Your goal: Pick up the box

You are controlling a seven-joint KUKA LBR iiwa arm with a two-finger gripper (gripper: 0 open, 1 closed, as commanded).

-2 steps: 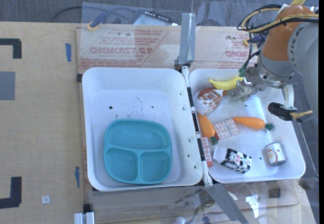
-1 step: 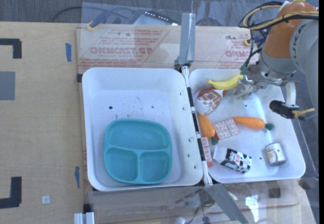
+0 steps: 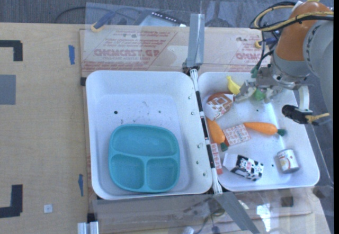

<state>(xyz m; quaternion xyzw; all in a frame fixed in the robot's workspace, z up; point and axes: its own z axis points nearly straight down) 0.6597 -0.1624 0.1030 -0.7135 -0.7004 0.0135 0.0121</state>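
The gripper (image 3: 258, 90) hangs over the far edge of the right bin (image 3: 310, 167), beside a small yellow banana (image 3: 233, 84); whether it is spread or pressed together cannot be told. The box (image 3: 219, 104), white and orange, leans near the far left corner of that bin, apart from the gripper. Nearer lie 2 carrots (image 3: 260, 128), a patterned card (image 3: 237, 134), a black-and-white packet (image 3: 247, 167) and a small can (image 3: 286, 161). The left bin (image 3: 106, 90) carries a teal 3-compartment tray (image 3: 143, 158) toward its near edge.
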